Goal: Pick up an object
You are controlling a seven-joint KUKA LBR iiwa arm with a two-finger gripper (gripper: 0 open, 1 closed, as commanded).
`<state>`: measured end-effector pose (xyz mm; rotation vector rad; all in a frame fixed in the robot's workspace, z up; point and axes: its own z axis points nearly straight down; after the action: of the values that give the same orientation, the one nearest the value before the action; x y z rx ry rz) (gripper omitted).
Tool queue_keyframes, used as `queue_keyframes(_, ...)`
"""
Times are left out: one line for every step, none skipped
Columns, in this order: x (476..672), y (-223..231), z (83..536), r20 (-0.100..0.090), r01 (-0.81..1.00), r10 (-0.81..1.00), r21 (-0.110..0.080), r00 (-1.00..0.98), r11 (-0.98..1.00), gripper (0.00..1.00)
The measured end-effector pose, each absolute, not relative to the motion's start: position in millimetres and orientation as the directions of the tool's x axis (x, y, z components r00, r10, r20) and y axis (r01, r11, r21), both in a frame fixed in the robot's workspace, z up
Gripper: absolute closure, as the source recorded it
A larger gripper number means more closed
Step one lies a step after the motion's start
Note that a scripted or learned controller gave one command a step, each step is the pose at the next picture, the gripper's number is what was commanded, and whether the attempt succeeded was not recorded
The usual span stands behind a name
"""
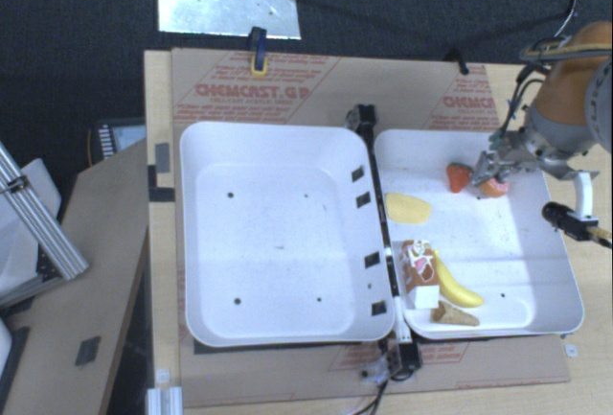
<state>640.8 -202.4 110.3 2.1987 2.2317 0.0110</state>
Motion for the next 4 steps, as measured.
queue_keyframes(623.8, -207, 171, -0.002, 1.000, 1.000, 0.006, 0.000, 0.000, 1.00)
queue_keyframes(621.6, -207, 190, -0.001, 1.000, 1.000, 0.004, -0.001, 0.001, 1.00)
queue_keyframes(602.7, -184, 148, 0.001, 1.000, 1.000, -0.001, -0.004, 0.004, 1.00)
queue_keyframes(654.4, -161, 191, -0.002, 1.000, 1.000, 0.009, -0.008, 0.008, 1.00)
